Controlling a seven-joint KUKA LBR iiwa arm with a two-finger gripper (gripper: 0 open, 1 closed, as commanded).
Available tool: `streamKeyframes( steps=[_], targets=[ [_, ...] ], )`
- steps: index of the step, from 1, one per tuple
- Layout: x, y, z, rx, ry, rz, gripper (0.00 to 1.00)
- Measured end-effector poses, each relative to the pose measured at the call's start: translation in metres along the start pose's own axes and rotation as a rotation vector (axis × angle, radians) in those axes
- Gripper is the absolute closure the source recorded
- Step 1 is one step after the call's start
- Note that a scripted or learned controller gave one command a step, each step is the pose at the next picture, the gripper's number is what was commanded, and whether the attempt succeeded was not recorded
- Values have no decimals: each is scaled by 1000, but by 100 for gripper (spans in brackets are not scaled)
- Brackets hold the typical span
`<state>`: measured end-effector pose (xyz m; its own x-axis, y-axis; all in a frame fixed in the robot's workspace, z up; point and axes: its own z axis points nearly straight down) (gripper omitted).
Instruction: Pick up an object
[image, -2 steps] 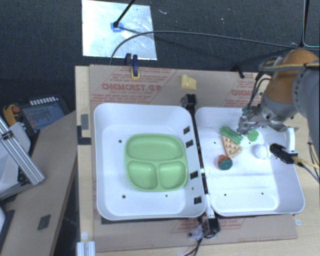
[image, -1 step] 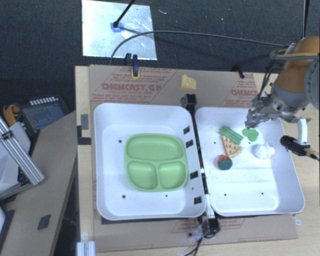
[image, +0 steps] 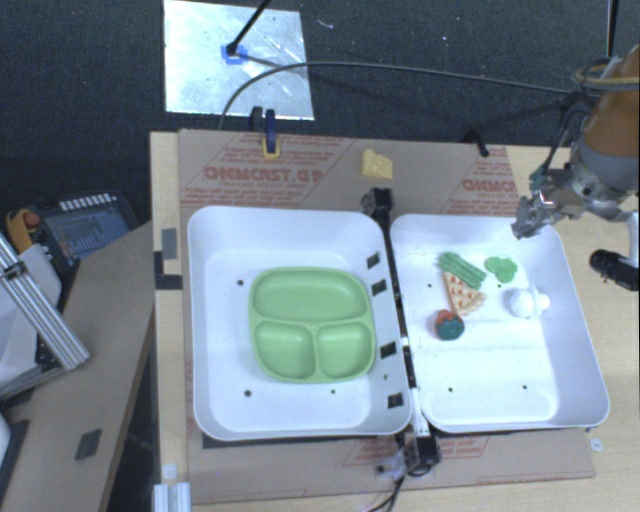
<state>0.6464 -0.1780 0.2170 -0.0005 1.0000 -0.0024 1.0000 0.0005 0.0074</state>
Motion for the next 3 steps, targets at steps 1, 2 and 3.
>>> streamKeyframes(
  steps=[1, 2, 3],
  targets=[
    [0, 1, -5, 3, 1, -3, 100],
    [58, -7, -15, 5, 3, -9, 100],
    [111, -21, -10, 7, 4, -8, 100]
  ],
)
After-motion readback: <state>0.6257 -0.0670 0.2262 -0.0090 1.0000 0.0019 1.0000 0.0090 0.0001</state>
